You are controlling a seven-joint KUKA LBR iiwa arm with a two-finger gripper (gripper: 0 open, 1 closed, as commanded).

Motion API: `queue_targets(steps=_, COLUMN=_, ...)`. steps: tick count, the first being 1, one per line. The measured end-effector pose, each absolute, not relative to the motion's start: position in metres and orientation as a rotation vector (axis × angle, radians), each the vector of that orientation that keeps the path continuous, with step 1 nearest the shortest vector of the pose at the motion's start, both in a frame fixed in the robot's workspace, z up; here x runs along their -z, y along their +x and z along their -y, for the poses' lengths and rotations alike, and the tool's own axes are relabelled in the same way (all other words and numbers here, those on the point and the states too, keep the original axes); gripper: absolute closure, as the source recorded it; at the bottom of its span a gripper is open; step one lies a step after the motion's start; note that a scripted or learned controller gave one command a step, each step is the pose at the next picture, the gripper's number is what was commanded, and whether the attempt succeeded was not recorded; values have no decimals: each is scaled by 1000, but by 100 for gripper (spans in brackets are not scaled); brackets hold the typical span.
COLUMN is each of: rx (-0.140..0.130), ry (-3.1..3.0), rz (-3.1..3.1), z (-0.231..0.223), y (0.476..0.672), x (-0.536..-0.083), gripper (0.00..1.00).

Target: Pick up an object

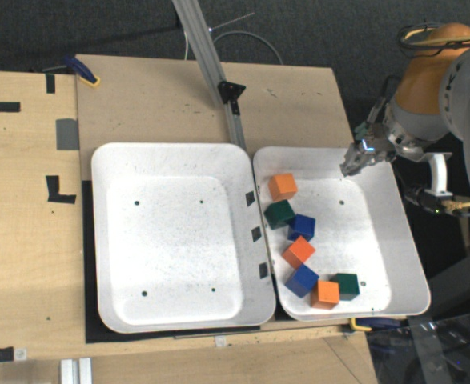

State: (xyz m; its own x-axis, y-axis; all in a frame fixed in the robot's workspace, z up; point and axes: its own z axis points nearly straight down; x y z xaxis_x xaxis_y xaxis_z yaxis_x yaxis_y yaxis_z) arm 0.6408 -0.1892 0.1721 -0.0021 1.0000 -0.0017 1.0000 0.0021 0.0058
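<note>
Camera view from above the bench, going left to right. The bench top [26,214] is pale wood with a few black tape marks and a grey patch on its left part. Up near the back left corner of the board there's a small blue and yellow clip [82,70].

Next comes the left bin [106,182], a shallow white tray with some dark specks and a few small dots on its floor.

A slanted metal pole [206,50] comes down from the top of the shot and ends right at the seam between the two bins, with a black bracket on it and a thin wire looping behind.

The right bin [403,238] has all the blocks, strung roughly diagonally. From the top: an orange cube [283,186], a dark green cube [279,214] just below it, a blue cube [302,227], another orange block [299,251], a second blue block [303,280], then a small orange block [326,293] touching a green block [347,286] near the front edge. They sit close together, several of them touching.

The gripper [353,165] hangs over the back right corner of the right bin, well apart from the blocks, tips pointing down and left. Nothing's between them that I can see, and honestly I can't tell if it's spread or pinched. Behind it is the grey arm with the orange band [423,90].
</note>
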Motion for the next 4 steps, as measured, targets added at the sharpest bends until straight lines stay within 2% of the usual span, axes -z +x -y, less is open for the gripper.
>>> queue_targets(steps=1, rx=-3, ry=2216, rz=-2219, z=195, y=640, x=-234, gripper=100)
queue_targets(steps=2, rx=3, ry=2220, rz=-2223, z=194, y=640, x=-226, gripper=100)
queue_targets(steps=3, rx=-1, ry=2217, rz=-2227, z=147, y=643, x=-227, gripper=100)
queue_targets(steps=4, rx=-3, ry=2214, rz=-2230, z=88, y=637, x=-237, gripper=100)
